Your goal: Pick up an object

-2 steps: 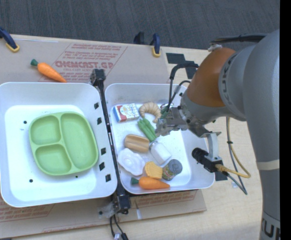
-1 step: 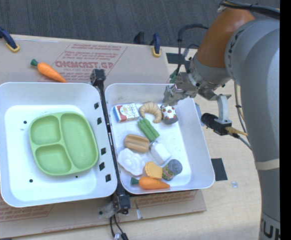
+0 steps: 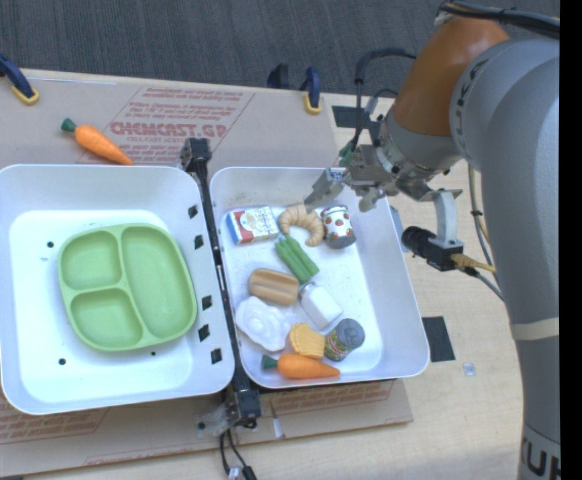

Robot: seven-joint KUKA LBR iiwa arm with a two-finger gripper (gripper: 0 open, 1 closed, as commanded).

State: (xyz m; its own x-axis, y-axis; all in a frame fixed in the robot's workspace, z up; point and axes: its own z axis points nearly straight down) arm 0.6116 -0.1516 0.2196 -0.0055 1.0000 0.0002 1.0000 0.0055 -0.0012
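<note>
The right bin (image 3: 396,268) holds several toy foods: a red and white carton (image 3: 252,224), a croissant (image 3: 304,223), a round red and white piece (image 3: 338,227), a green vegetable (image 3: 297,257), a hot dog bun (image 3: 274,286), a white block (image 3: 321,305), a fried egg (image 3: 261,325), a can (image 3: 344,338), a yellow piece (image 3: 307,341) and a carrot (image 3: 308,368). My gripper (image 3: 348,190) hangs open over the bin's far edge, just above the croissant and the round piece. Nothing sits between its fingers.
The left bin (image 3: 11,268) holds a green divided plate (image 3: 126,286). A second carrot (image 3: 96,141) lies on the cardboard behind the left bin. Blue clamps (image 3: 311,88) grip the far edge. A black cable plug (image 3: 426,246) hangs off the arm by the right bin's rim.
</note>
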